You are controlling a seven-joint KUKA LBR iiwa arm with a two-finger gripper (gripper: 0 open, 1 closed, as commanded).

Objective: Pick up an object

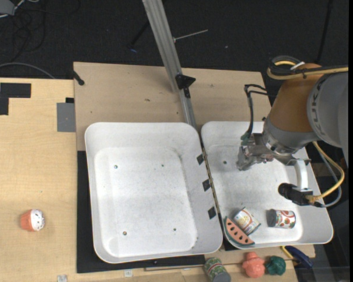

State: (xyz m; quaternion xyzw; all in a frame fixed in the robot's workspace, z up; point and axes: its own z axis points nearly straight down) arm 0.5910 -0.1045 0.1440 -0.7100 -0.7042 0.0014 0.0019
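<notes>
Hovering over bare floor of the right bin [317, 231], claw [245, 160] pinching nothing visible, spread unclear; two cans [246, 221] lay nearer the camera, ungrasped.

no readable text, can labels too blurred to read

The arm [309, 107] is cut off by the right edge. The can [215, 269] below the bins is clipped by the bottom edge. The gripper [245, 160] is too blurred to be made out.
</notes>
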